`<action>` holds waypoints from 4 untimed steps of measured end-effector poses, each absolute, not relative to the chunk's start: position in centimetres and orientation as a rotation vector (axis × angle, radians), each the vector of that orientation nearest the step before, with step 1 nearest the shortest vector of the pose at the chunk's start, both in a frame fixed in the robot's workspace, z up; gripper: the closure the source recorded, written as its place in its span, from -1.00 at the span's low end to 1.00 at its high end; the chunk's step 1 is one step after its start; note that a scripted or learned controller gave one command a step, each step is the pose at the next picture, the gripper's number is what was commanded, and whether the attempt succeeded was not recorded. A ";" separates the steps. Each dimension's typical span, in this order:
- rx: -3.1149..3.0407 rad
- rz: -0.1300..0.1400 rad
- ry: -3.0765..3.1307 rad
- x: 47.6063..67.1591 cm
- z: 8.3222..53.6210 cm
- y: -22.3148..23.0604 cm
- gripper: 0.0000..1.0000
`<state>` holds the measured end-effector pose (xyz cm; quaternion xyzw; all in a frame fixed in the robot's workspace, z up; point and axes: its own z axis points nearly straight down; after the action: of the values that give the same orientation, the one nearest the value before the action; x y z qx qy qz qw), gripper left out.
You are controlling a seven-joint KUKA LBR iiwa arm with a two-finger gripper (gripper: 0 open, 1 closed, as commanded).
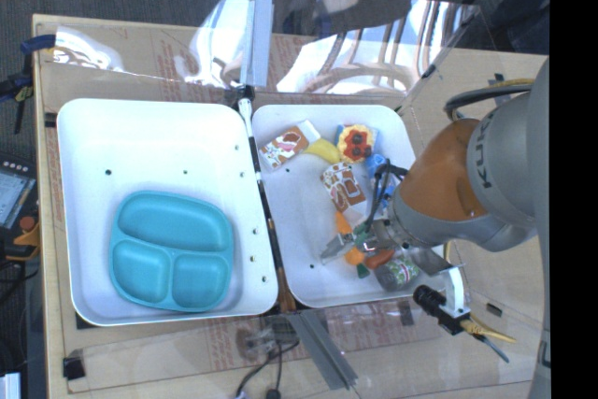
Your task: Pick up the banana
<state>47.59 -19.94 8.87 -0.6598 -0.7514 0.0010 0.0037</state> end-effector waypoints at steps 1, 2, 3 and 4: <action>-1.967 0.002 -2.443 58.7 8.9 -12.5 -1.00; -1.974 0.003 -2.441 65.7 14.0 -18.3 -1.00; -1.915 -0.014 -2.533 62.7 10.7 -15.5 -1.00; -1.827 -0.002 -2.565 55.8 11.8 -11.0 -1.00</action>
<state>55.82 -11.00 11.81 -0.5801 -0.8145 -0.0007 -0.0036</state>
